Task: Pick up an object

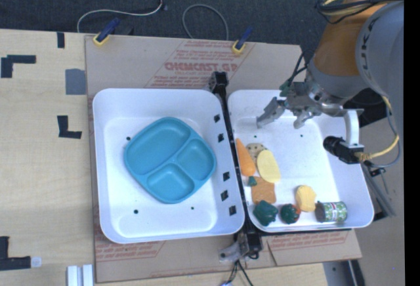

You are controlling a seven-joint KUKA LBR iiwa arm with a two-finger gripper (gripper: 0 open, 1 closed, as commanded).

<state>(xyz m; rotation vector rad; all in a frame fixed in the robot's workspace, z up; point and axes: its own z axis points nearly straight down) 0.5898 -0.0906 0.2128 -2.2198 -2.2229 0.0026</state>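
Observation:
My gripper hangs open over the upper part of the right bin, with nothing between its two grey fingers. Below it, along the bin's left and front, lie an orange carrot-like piece, a pale yellow oval, an orange block, a small speckled round piece, two dark green lumps, a yellow lump and a small green-labelled can. The gripper is above and apart from all of them.
The left bin holds a blue three-compartment plate. A black divider runs between the bins. A black fitting sits at the right bin's right wall. Cables trail over the bench behind the bins.

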